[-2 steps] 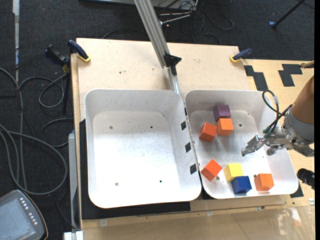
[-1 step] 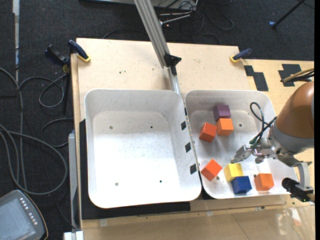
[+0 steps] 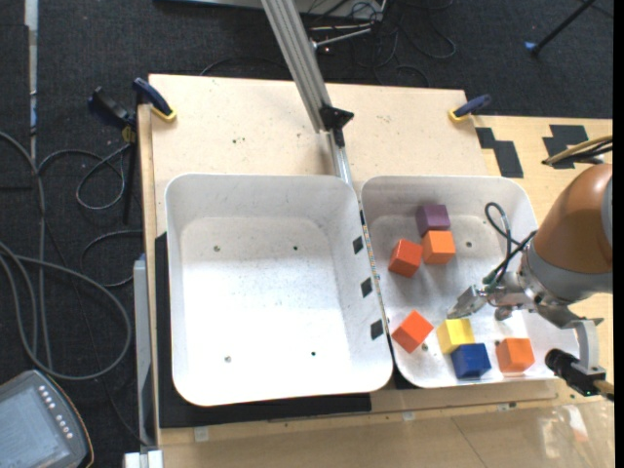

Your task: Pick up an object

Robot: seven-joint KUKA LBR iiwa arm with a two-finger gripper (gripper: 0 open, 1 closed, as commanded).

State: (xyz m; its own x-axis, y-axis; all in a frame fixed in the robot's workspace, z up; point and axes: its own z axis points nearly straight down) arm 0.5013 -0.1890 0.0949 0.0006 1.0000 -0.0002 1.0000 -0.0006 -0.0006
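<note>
Several small blocks lie in the right bin (image 3: 517,199). A purple block (image 3: 433,216) touches an orange block (image 3: 439,247), with a red-orange block (image 3: 406,257) just to their left. Nearer the front are an orange block (image 3: 413,331), a yellow block (image 3: 454,334), a blue block (image 3: 471,360) and another orange block (image 3: 515,355). My gripper (image 3: 480,302) hangs low over the right bin, just above and behind the yellow block. It is open with nothing between its fingers.
The left bin (image 3: 195,213) sits beside the right one on the bench. A slanted metal pole (image 3: 297,52) meets the bench near the bins' shared rim. A black cable (image 3: 499,224) loops over the right bin beside the arm.
</note>
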